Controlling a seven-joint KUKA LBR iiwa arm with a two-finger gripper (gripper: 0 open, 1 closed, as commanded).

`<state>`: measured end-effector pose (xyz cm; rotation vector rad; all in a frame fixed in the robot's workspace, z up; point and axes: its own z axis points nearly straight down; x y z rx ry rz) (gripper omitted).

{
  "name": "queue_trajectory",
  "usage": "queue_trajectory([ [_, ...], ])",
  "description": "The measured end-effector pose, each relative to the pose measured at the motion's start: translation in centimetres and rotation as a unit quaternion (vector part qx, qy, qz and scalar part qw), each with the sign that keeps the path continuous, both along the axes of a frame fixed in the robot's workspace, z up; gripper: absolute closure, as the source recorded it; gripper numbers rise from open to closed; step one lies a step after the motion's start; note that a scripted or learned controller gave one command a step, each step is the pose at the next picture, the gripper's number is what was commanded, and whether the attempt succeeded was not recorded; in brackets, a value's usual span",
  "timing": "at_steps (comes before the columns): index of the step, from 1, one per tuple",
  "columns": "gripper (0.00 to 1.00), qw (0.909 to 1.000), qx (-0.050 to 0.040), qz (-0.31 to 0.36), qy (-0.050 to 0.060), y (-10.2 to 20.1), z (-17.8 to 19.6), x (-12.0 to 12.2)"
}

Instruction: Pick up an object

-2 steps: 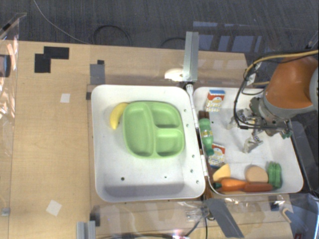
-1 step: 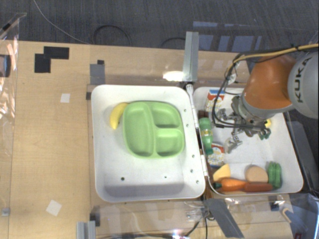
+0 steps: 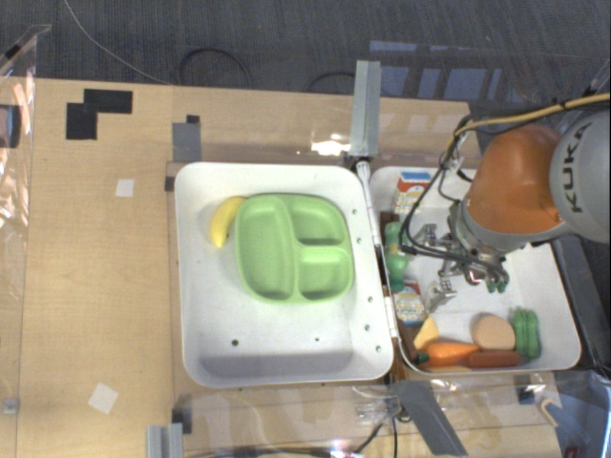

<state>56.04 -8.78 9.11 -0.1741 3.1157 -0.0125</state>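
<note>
My gripper (image 3: 445, 287) hangs over the middle of the right bin (image 3: 563, 299), under the orange band of the arm (image 3: 511, 184). Just below it along the bin's front lie a yellow wedge (image 3: 426, 331), an orange carrot (image 3: 449, 353), a red sausage (image 3: 493, 359), a tan round bun (image 3: 494, 331) and a green ridged piece (image 3: 525, 332). A small printed packet (image 3: 409, 304) lies left of the gripper. I see nothing held.
The left bin (image 3: 205, 337) holds a green divided tray (image 3: 291, 248) with a yellow banana (image 3: 223, 220) at its left edge. A white carton (image 3: 410, 186) and green toys (image 3: 394, 263) line the right bin's left wall. A metal post (image 3: 365, 113) stands behind the bins.
</note>
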Motion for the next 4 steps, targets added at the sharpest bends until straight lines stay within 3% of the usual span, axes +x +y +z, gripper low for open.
queue_trajectory([
  [1, 1.00, 1.0000, -0.0007, 0.003, -0.008, 0.1, 1.5, 0.5],
  [2, 1.00, 0.9996, -0.0022, 0.027, -0.001, -9.9, 15.3, 0.5],
  [3, 1.00, 0.9762, 0.0005, 0.217, 0.009, -11.4, 8.1, -3.1],
  [4, 1.00, 0.9345, -0.0026, 0.356, 0.006, -11.6, 9.1, 5.6],
])
